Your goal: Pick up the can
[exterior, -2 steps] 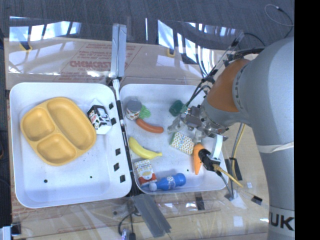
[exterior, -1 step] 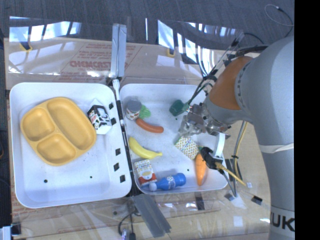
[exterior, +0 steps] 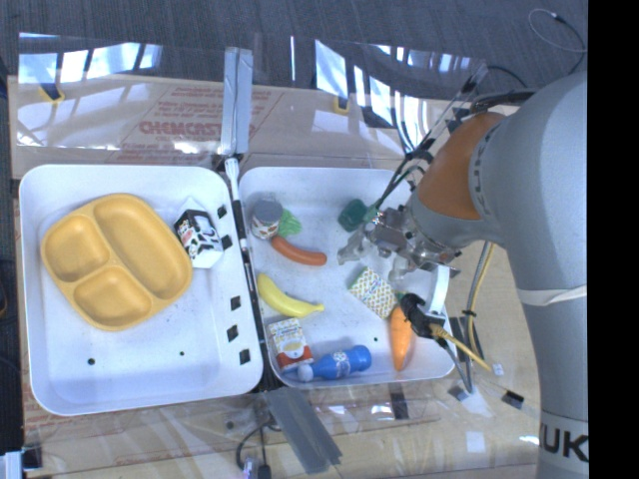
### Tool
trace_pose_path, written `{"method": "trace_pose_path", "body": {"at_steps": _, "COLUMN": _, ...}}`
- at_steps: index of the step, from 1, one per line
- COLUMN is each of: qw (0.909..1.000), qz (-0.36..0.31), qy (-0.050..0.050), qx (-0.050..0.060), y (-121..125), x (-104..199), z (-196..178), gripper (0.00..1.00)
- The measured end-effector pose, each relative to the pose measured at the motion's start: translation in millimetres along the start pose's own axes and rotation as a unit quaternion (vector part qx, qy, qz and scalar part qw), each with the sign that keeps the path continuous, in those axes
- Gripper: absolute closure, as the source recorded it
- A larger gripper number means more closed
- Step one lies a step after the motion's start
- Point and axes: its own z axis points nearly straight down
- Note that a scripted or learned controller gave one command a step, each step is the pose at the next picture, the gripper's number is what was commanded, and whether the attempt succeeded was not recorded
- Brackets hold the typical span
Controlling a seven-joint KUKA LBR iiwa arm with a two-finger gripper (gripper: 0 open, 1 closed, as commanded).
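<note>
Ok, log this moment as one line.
task: pick up can | can: upright, right bin's far-left corner, untouched | end effector: over right bin's right side, away from can | status: not grasped

Dark grey ribbed floor (exterior: 200, 3) beyond bench. Pale wooden benchtop (exterior: 150, 437) under clear plastic sheeting (exterior: 130, 118) with red print. Bright window glare on sheeting.

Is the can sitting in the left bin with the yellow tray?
No, the can stands in the right bin, at its upper left corner beside the hot dog; the yellow tray lies in the left bin.
</note>
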Motion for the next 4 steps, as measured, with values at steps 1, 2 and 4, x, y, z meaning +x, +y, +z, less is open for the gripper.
{"method": "trace_pose_path", "body": {"at_steps": 1, "qw": 0.9996, "qz": 0.029, "qy": -0.003, "qx": -0.003, "y": -15, "x": -9, "z": 10, "gripper": 0.00}}
{"method": "trace_pose_path", "body": {"at_steps": 2, "qw": 0.9996, "qz": 0.027, "qy": -0.003, "qx": -0.003, "y": -17, "x": -9, "z": 10, "gripper": 0.00}}
{"method": "trace_pose_path", "body": {"at_steps": 4, "qw": 1.0000, "qz": 0.007, "qy": -0.004, "qx": -0.004, "y": -28, "x": -13, "z": 10, "gripper": 0.00}}
